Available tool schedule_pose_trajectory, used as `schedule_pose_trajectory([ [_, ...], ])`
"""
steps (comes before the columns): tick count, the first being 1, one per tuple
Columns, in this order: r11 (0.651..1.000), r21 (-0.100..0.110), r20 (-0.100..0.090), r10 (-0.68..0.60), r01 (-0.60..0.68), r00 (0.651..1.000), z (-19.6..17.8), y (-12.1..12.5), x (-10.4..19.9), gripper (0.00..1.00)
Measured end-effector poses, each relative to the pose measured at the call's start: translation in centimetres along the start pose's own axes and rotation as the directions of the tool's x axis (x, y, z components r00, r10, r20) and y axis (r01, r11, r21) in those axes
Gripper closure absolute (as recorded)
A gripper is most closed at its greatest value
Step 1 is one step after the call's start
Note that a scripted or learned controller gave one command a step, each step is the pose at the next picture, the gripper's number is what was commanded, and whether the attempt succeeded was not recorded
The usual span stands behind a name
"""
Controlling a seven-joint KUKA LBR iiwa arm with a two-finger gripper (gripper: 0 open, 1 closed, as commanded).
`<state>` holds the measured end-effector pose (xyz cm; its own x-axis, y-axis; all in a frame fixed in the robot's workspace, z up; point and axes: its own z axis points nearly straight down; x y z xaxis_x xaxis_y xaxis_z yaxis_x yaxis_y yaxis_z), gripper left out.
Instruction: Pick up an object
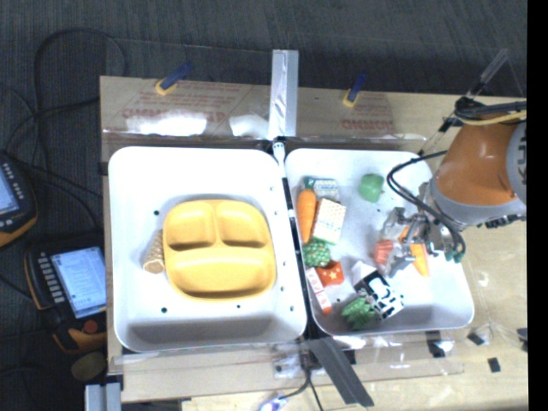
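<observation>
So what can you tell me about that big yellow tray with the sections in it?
The yellow plastic tray is a rounded rectangle with three compartments: two small ones at the far side and one wide one nearer the camera. It looks smooth and shiny. It lies flat in the left white bin. A tan ridged cone-shaped toy rests against its left edge.

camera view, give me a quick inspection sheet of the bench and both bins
surface: bench bearing left bin and right bin
job's things: carrot, green ball, white carton, red box in right bin
clutter: yellow divided tray and ice cream cone in left bin
grippers: gripper low over right bin
cables: black cable looping off the arm
surroundings: handheld pendant on the floor at left
</observation>
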<state>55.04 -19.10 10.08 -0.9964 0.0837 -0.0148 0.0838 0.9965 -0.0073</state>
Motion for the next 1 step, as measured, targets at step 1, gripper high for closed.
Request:
schedule_pose_trajectory([
  [1, 0.994, -0.004, -0.012, 0.112, -0.112, 0.994, -10.14, -1.29, -1.81, 1.0],
])
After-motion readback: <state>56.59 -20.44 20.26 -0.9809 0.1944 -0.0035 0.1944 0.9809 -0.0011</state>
